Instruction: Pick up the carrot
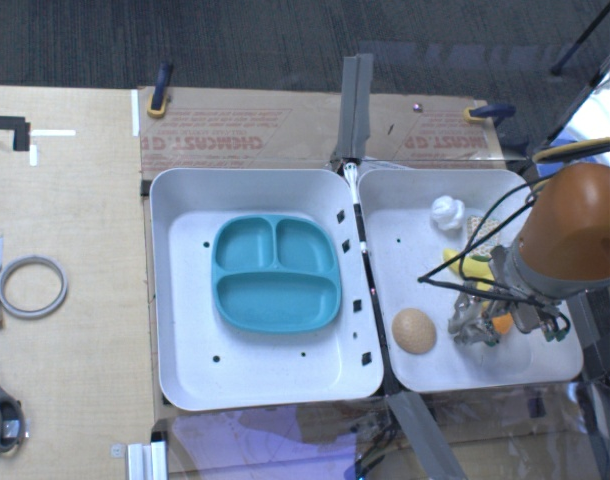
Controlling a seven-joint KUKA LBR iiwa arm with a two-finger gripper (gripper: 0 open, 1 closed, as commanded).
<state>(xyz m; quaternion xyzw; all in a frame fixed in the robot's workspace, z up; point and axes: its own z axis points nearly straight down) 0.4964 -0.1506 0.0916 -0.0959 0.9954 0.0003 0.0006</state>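
A small orange piece, the carrot (501,320), shows in the right bin (425,373) near its front right, mostly hidden under the arm. My gripper (473,326) reaches down onto the bin floor just left of that orange piece, touching or nearly touching it. The orange band of the wrist (575,223) and black cables cover the area above it.
A tan egg-shaped object (415,330) lies just left of the gripper. A yellow item (469,265) sits behind it, and a white crumpled item (446,211) lies further back. The left bin (175,368) holds a teal divided plate (277,273).
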